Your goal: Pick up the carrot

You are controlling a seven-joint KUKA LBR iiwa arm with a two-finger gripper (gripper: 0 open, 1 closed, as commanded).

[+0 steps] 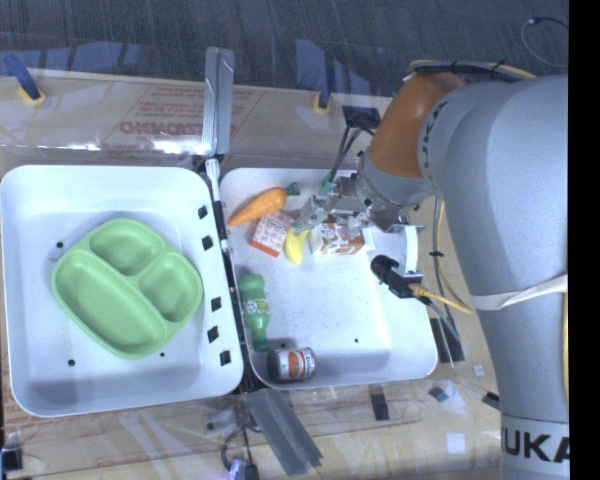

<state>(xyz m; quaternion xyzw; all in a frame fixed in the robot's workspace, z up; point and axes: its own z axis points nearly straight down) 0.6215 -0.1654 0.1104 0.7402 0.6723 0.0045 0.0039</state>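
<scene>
Claw (pixel 332 204) sits low in the right bin (pixel 380 353), near its back wall, right over a tight clutter of small items. Can't tell from this view whether it's apart or together; wrist and arm bulk (pixel 500 168) hide most of it. Nothing visibly between the tips.

Just left of the claw: carrot (pixel 258 205), orange w/ green top, lying at a slant near the bin's back-left corner, close to the divider. It's free, not held. Just below-right of it, an orange-and-white carton (pixel 270 235), a yellow piece (pixel 294 248), and another small packet (pixel 342 238) under the claw. Further toward the front: green bottle (pixel 253 311) along the left wall, and a can (pixel 293 364) on its side at the front edge. Left bin holds a green divided plate (pixel 126 286).

Risks, as I judge them: claw looks centred over the packets, not the carrot, so a close here likely grabs the wrong item or nothing. Carrot is round and tapered, so could roll or squirt out. Carrot sits near the wall and carton, so a tip may land on either one instead.
</scene>
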